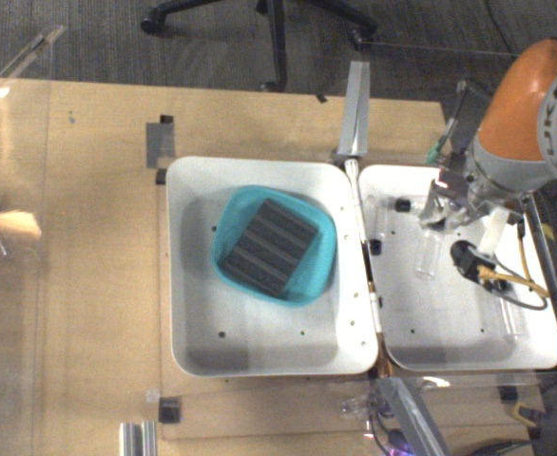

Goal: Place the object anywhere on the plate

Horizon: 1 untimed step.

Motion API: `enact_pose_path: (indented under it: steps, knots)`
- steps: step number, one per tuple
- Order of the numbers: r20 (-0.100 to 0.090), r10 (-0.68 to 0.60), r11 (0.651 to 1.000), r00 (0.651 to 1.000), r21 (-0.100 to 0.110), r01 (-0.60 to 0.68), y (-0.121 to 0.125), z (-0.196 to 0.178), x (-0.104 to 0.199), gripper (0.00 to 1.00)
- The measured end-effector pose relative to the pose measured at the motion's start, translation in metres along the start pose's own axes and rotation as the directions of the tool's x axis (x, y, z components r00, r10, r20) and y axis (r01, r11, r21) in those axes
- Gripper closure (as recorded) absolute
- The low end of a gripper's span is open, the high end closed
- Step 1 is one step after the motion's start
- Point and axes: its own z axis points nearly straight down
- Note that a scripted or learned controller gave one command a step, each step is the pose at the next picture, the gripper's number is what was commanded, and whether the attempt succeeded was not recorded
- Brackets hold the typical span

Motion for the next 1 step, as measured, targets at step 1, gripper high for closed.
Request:
enact_pose_path:
  steps: [1]
  knots:
    - [0.0,0.0,1.0,1.0,0.0,0.0,0.0,0.0,0.0,0.0]
